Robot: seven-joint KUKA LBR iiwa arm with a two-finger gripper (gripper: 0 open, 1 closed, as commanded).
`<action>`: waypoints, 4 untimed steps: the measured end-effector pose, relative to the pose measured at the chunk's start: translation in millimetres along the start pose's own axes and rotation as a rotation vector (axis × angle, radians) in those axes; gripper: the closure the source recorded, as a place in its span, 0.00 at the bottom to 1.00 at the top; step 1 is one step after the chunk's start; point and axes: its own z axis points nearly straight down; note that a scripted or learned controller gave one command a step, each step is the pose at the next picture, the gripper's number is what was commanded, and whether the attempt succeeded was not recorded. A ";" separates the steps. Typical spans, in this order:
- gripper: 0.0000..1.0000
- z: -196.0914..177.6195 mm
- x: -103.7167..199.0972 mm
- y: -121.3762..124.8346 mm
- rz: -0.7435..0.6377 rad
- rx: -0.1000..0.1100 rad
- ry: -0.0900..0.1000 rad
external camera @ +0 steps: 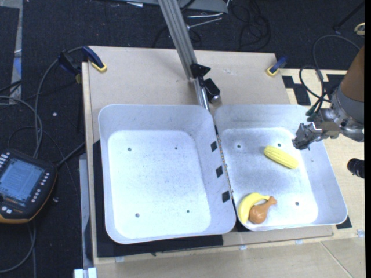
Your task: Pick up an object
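A yellow corn cob (282,157) lies in the upper middle of the right bin (324,167). Near that bin's front edge a yellow banana (248,202) curls around an orange-brown chicken drumstick (260,210). My gripper (302,139) hangs over the right bin's upper right part, just right of and slightly above the corn cob, apart from it. Nothing shows between its dark fingers.
The left bin (116,120) sits beside the right one, joined along a ridge with black clips. A slanted metal pole (184,45) rises from the bench behind the bins. Clamps mark the bench's far corners. A handheld pendant (20,184) lies on the floor at left.
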 end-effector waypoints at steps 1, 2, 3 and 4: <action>1.00 -29.1 -0.1 0.7 0.000 0.003 0.001; 1.00 -31.8 47.8 9.3 -0.004 0.005 0.002; 1.00 -31.0 96.2 12.7 -0.005 0.005 0.002; 1.00 -29.5 141.7 21.6 -0.004 0.006 0.002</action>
